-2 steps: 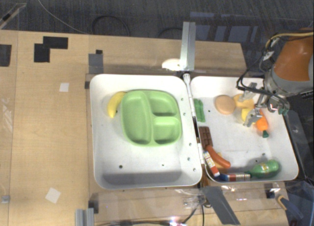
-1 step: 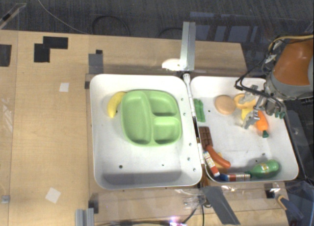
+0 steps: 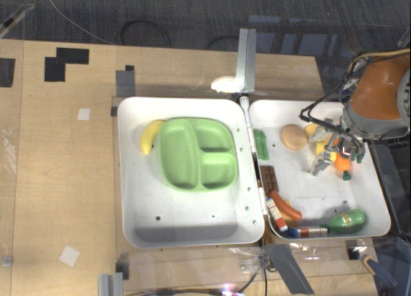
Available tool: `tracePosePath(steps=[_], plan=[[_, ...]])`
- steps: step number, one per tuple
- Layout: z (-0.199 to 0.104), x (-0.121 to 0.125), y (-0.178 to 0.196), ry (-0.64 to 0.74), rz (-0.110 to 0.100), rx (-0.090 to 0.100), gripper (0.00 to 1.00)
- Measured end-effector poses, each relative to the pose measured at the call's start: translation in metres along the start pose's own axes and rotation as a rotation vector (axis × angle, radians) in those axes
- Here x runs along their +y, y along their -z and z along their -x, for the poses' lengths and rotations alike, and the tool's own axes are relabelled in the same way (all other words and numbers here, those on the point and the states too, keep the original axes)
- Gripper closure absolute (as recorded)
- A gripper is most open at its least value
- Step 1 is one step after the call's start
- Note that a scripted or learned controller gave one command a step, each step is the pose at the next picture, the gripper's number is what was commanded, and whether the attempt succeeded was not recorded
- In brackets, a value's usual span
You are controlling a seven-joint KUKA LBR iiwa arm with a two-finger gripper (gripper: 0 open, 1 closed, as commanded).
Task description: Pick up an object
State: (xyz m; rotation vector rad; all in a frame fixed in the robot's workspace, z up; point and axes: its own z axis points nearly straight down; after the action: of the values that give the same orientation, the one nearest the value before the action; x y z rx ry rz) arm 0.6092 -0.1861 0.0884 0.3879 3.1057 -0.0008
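We saw the gripper (image 3: 332, 153) low in the right bin (image 3: 366, 192), the orange toy (image 3: 345, 165) just beside it; whether it was wide or narrow we could not tell.

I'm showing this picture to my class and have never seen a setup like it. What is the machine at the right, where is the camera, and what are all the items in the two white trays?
The camera is fixed above a wooden bench, looking down at a slant. The grey and orange shape at the right is a robot arm; its hand hangs over the right bin, among toy food. I cannot tell whether it holds anything.

The left bin holds a green divided plate with a banana at its left edge.

The right bin holds a tan egg-like item, a small orange piece, a green block, a brown chocolate-like bar, a hot dog, a marker and a green bottle-like toy.
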Motion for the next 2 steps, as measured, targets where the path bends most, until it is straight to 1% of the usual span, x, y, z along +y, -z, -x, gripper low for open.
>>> tracePosePath(steps=[1,2], plan=[[-0.049,0.012,0.002,-0.009,-0.001,-0.002,0.00],[-0.011,-0.024,0.074,0.419,-0.001,-0.003,0.00]])
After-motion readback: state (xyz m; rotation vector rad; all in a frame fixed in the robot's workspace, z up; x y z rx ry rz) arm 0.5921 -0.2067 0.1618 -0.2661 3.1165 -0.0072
